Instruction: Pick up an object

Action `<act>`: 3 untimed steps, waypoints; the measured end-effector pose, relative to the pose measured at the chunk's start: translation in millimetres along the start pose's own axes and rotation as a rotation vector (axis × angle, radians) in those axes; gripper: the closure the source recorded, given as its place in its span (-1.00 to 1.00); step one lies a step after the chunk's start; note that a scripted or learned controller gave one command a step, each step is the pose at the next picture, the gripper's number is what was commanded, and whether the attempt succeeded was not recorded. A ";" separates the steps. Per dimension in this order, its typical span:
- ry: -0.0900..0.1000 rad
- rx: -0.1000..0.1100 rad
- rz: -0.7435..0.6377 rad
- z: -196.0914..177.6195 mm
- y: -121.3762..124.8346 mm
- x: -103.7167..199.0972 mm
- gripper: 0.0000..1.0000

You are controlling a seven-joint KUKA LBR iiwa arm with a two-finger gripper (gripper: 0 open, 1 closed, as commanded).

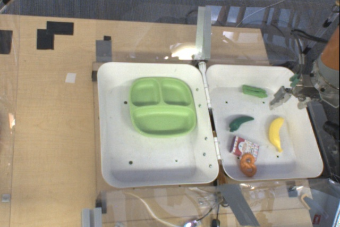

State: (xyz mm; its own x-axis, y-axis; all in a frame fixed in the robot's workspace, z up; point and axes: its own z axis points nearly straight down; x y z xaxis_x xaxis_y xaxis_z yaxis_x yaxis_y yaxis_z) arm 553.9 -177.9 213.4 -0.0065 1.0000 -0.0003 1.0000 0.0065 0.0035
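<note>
Down at the near edge of the right bin (305, 167) sits a round orange-brown donut (247, 165), touching a small red-and-white packet (244, 146) just behind it. Up from there, a yellow banana (275, 134), smooth and curved, lies lengthwise; a dark green pepper-like piece (240, 122) rests beside the divider, and a lighter green pod (254, 91) lies toward the far wall. The gripper (289, 97) hangs over the bin's right side, above the banana and right of the pod, and its fingers look spread fairly wide with nothing between them. So every candidate is lying in the right bin, untouched. Over in the left bin (114, 130), a green divided plate (162, 106), glossy plastic with three wells, sits alone. Now, the risks: these toys look like hard, slick plastic, and the banana's curve could squirt out sideways if the fingers close off-centre. The donut and packet are touching, so a descent there might nudge both and catch neither. The pod is slim and low, easy to close over without gripping. And the gripper is near the bin's right wall, so a drop too far that way could clip the rim.
</note>
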 end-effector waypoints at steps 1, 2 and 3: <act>0.000 -0.003 0.005 117.4 -6.7 -24.5 -1.00; -0.001 -0.007 0.006 106.0 -5.1 -24.5 1.00; 0.000 -0.003 -0.002 12.8 45.5 35.1 1.00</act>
State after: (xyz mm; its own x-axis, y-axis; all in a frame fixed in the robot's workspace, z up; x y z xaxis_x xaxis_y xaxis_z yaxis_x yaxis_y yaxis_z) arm 599.2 -142.5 200.8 -0.0089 1.0000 -0.0007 0.9999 0.0089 0.0067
